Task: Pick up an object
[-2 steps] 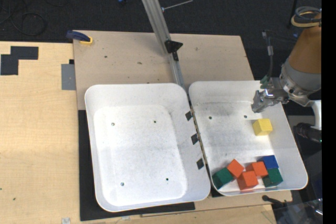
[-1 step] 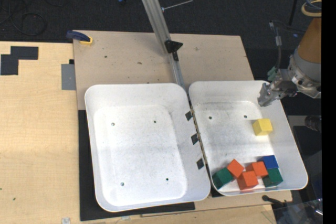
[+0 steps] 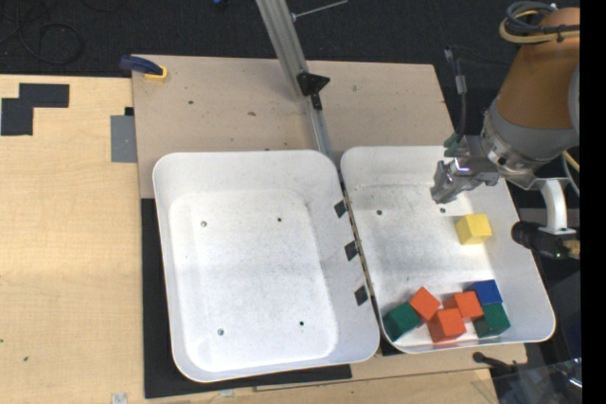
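The claw [image 3: 453,184] is seen above the upper part of the right bin [image 3: 398,167], carried by a grey arm [image 3: 535,104] with a smooth orange band above its wrist. Its metal fingertips are small and blurred in this view, so whether they are spread or pressed together cannot be told; nothing is seen held between them.

Just below and slightly right of the claw, a yellow block [image 3: 473,228] is set on the speckled white floor of the bin, apart from the fingertips. Its shape is roughly cubic, with matte faces.

Further below the claw, near the lower rim of the same bin, a cluster of similar blocks is packed closely together: an orange block [image 3: 425,303], a second orange block [image 3: 447,324] and a third orange block [image 3: 468,305], a green block [image 3: 404,321] at the cluster's left, a blue block [image 3: 487,291] and a dark green block [image 3: 492,324] at its right. Several appear to be touching.

To the left of the claw, the left bin [image 3: 170,175] is laid beside the right one, a shallow white tray with rounded corners and a faintly scuffed floor. Both are borne by a plain wooden bench [image 3: 237,99]. Above and left of the claw, a ribbed aluminium rail [image 3: 275,9] is raised at a slant.
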{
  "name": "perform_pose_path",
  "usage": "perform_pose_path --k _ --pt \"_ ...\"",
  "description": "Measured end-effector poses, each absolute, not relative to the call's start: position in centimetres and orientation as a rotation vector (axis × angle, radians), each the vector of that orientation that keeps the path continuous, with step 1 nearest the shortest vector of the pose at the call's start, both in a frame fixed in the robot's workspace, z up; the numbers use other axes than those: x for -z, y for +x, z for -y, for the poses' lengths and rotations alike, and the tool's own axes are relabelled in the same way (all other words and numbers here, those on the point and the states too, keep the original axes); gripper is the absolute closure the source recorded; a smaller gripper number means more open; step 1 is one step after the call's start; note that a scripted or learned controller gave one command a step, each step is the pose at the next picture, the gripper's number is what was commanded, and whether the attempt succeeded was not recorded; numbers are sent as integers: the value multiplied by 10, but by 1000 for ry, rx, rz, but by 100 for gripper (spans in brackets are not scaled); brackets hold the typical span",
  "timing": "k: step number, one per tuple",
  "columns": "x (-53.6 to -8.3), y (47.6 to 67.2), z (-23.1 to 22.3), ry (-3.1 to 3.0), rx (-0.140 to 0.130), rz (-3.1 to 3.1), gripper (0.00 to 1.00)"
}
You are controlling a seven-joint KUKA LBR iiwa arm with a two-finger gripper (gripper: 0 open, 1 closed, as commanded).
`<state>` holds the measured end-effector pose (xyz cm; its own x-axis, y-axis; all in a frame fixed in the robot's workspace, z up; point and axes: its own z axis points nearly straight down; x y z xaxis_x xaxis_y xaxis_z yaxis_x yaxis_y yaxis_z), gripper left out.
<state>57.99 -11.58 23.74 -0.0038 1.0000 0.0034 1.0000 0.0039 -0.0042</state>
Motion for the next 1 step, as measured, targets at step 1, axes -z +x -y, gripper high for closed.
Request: perform_pose_path --k 1 --pt "-234 570 73 -2215 -3 2220 100"
